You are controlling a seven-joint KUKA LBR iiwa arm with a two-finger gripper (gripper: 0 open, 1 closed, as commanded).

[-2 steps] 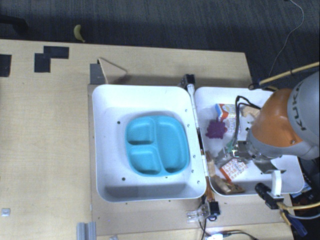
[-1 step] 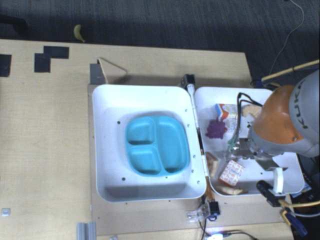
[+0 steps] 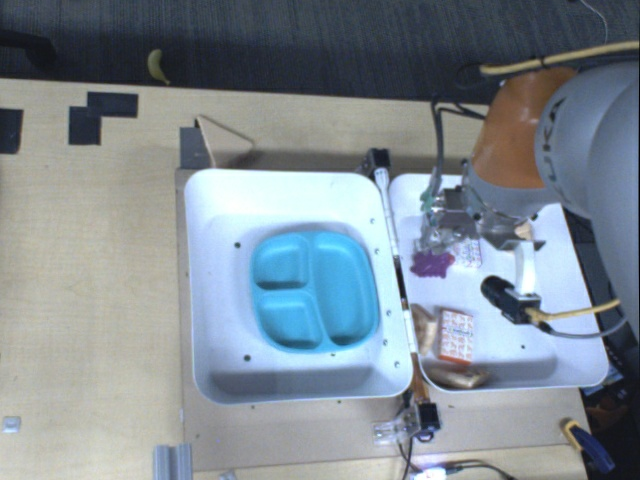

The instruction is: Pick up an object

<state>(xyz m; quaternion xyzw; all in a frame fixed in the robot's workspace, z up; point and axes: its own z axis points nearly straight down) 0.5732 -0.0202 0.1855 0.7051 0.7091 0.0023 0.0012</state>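
Looking down, you are seeing the gripper (image 3: 437, 230) hovering over the purple toy (image 3: 432, 263) in the right bin (image 3: 570, 268), nothing lifted, finger state impossible to tell.

Both white bins, left bin (image 3: 215, 268) and right bin (image 3: 580, 288), look like smooth moulded plastic with a soft sheen; the blue divided tray (image 3: 312, 290) is glossy plastic too. Bench top (image 3: 90, 298) reads as matt pale wood or board with flat black tape patches (image 3: 100, 116), floor behind is dark ribbed carpet-like stuff (image 3: 300, 18). Arm (image 3: 590, 138) has smooth grey shell, semi-gloss, orange band (image 3: 515, 128) slightly shiny; small printed box (image 3: 456, 336) looks like matt cardboard, purple item (image 3: 432, 263) material unclear.
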